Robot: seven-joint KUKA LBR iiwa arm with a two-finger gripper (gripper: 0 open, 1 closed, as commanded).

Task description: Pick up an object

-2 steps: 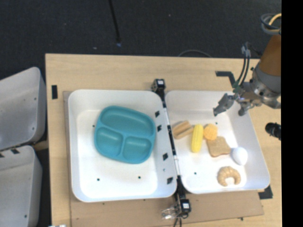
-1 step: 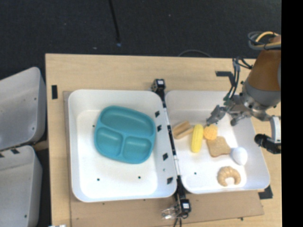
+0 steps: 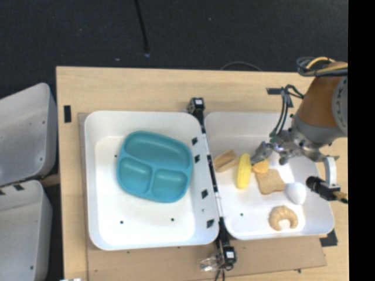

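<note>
On the wooden bench [image 3: 135, 89] sit 2 shallow white plastic bins side by side. The left bin [image 3: 105, 215] holds a teal plastic plate with 3 compartments [image 3: 154, 166], lying flat near its middle and well apart from everything else.

The right bin [image 3: 246, 224] carries the likely targets, gathered in a loose cluster, probably so the arm can reach any of them from its side. A tan bread-like piece [image 3: 224, 160] lies nearest the divider, with a yellow corn cob [image 3: 243, 170] just beside it. Next comes a small orange-yellow chunk [image 3: 261, 167], touching a flat slice of toast [image 3: 270, 182]. A white egg [image 3: 295, 192] rests just right of the toast, and a pale croissant [image 3: 283, 217] sits below, near the front wall.

The gripper [image 3: 270, 152] hangs low over the orange chunk and the upper edge of the toast, with the arm's orange band [image 3: 316, 101] above it. Its fingers look spread apart, with nothing between them, so nothing is picked up yet. I judge it is lining up on that chunk.
</note>
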